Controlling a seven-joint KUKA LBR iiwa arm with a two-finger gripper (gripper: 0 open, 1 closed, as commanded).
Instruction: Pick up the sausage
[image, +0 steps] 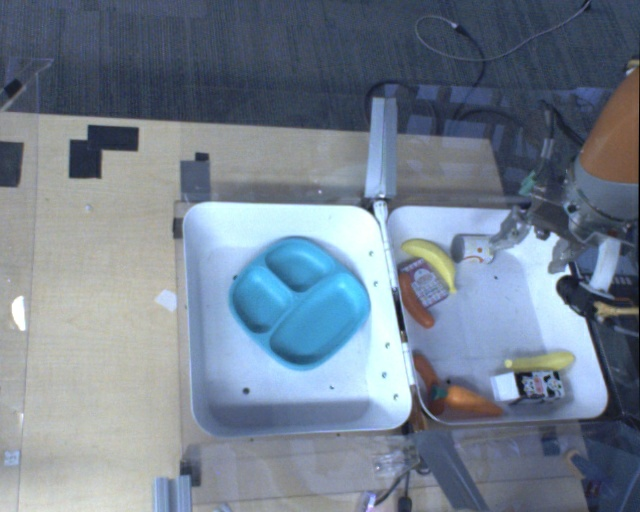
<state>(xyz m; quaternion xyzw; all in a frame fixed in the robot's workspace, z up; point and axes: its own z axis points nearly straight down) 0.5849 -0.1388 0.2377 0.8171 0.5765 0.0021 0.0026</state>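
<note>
Currently the sausage, labelled, lies in the right bin against the divider, its long axis running toward and away from the camera, just beside one banana. Counted: two bins, one blue tray, one carrot. Tool state: cannot tell.

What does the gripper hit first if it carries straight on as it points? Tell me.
Probably the banana: the gripper points toward the view's left across the right bin, and the banana lies next in that line. The gripper's height is unclear.
</note>
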